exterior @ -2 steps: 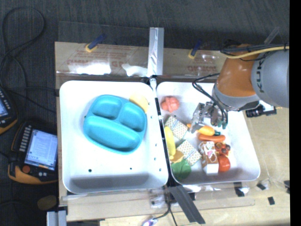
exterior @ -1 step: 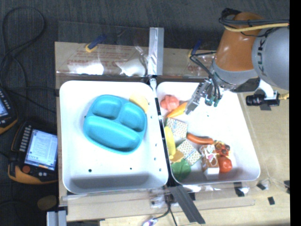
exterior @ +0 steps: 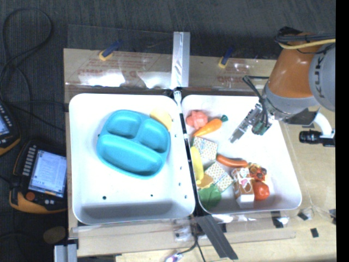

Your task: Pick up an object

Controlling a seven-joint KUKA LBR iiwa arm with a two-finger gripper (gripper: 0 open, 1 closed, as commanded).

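My gripper (exterior: 248,130) hangs over the upper middle of the right bin (exterior: 289,173), its two fingers apart and nothing between them. Left of it lie an orange carrot (exterior: 210,126) and a pink lump (exterior: 197,118). Below it a red sausage (exterior: 232,160) rests on the bin floor, clear of the fingers. Toward the front sit a red tomato (exterior: 261,190), a white box (exterior: 244,187), a green pepper (exterior: 210,195) and a yellow banana (exterior: 195,162) along the left wall. Two checkered packets (exterior: 206,146) lie between them.
The left bin (exterior: 87,201) holds a blue divided plate (exterior: 134,141) and a yellow piece (exterior: 161,118) by the divider. A metal bar (exterior: 180,59) stands behind the bins. The grey-and-orange arm (exterior: 297,81) comes in from the upper right.
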